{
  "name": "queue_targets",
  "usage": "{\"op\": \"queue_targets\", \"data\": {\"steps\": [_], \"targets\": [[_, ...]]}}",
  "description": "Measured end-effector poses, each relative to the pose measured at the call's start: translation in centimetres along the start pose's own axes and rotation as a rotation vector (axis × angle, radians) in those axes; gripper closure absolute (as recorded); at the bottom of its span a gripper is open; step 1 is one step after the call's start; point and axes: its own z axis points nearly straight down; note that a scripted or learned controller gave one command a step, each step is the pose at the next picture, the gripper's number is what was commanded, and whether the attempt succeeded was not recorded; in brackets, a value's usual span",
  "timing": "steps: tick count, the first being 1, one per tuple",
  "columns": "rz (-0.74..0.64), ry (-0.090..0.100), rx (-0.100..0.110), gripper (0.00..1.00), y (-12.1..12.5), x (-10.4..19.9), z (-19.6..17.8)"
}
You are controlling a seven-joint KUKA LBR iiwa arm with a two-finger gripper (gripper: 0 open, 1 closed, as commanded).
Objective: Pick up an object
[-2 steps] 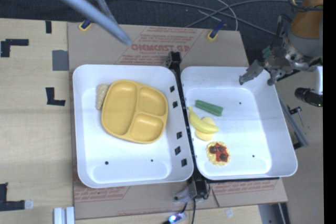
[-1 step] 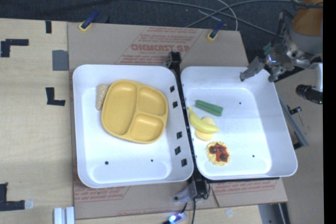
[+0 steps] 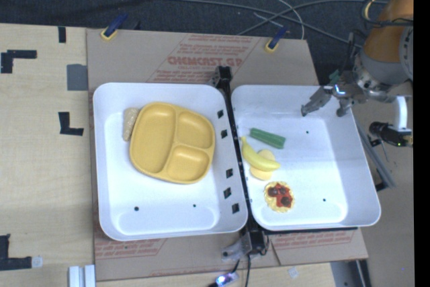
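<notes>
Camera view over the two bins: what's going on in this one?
A grey arm with an orange band reaches in from the right, its end effector above the far right corner of the right bin, with nothing between its fingers. That bin holds a green piece, a banana and a small tart with red topping, all near its left wall. The left bin holds a yellow divided plate with a tan item at its left edge. Nothing is picked up yet.

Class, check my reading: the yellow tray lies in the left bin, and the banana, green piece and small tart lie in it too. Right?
Wrong bin for the food. The camera view shows the tray in the left bin, but the banana, green piece and tart lie in the right bin.
</notes>
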Motion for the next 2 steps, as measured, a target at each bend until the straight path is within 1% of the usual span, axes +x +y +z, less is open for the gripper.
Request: {"op": "queue_targets", "data": {"steps": [1,2], "targets": [[-0.002,0.0,-0.001,0.0,0.9,0.5,5.7],[-0.002,-0.002,-0.004,0.0,0.9,0.6,9.2]]}}
